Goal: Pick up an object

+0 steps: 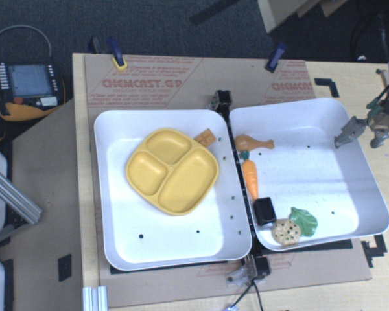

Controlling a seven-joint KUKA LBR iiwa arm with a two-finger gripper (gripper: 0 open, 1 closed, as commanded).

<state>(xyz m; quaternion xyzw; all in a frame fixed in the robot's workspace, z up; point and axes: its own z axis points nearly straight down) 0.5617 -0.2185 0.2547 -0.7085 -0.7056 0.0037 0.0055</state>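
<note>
End effector [362, 132] at right bin's [324, 112] far right rim, finger state unclear; carrot [249, 179] well left of it by the divider, likely light, rigid, smooth—grip across its middle.

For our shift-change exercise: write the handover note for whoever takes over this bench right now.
Gripper: at the right bin's far right rim, nothing seen between its fingers.
Right bin, along its left wall: toy drumstick, carrot, small black block, cookie, green leafy piece.
Left bin: yellow divided plate, with a small brown piece at its upper right edge.
Done: nothing picked up.
Left: move to an object, grasp it, lift it.
</note>
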